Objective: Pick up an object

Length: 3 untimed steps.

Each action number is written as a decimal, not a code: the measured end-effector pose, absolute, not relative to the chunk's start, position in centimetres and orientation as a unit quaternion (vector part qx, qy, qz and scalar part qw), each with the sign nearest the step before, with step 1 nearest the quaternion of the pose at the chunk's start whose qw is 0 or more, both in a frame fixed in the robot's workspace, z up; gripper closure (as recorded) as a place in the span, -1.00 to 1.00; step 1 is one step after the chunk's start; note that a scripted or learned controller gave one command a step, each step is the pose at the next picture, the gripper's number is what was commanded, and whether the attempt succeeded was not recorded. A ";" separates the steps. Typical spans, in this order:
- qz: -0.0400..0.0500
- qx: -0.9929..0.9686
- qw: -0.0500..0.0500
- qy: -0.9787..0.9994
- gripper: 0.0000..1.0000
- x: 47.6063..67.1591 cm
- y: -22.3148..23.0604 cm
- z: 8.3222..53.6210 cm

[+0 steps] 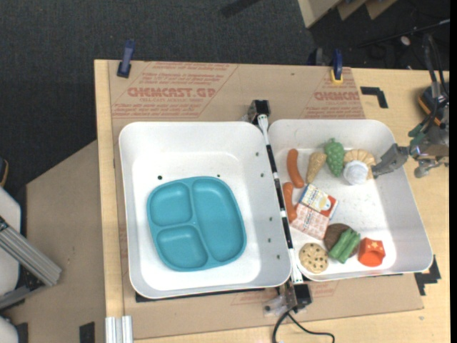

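Two shallow white bins are set side by side on a cardboard-covered bench [214, 91], evidently so that items can be moved from one to the other; the left bin [136, 191] holds a teal divided plate [196, 221], lying flat near its middle, presumably as a receiving place; the right bin [407, 213] holds the candidate objects, crowded toward its left half: two orange sausages [294, 168] along the dividing wall, a cone-shaped pastry [315, 167], a green bunch of grapes [334, 156], a white round piece [355, 172] touching a tan bread piece [363, 157], a small printed carton [316, 202] over a second packet [310, 223], a cookie [313, 257], a dark brown piece [338, 233] beside a green vegetable [345, 246], and a red piece [370, 251]; the gripper [391, 160] is seen at the bin's upper right rim, reached in from the right, near the white round piece but apart from it; nothing is seen held; whether its jaws are spread or closed cannot be told at this scale; the pick is judged not yet begun.
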<state>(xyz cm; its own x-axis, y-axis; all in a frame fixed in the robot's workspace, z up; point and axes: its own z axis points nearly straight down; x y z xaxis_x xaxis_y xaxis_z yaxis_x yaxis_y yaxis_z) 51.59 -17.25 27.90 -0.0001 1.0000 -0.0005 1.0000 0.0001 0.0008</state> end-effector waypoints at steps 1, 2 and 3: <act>-0.002 0.706 -0.004 0.708 -1.00 54.5 -14.8 18.9; 0.001 0.706 -0.001 0.708 -1.00 58.6 -12.8 8.9; 0.001 0.706 0.001 0.709 -1.00 63.8 -10.5 8.4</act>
<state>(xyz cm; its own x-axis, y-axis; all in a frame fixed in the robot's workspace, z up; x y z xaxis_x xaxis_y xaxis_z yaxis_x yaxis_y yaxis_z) 63.81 -10.50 8.41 -0.0040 1.0000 0.0001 1.0000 0.0040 0.0022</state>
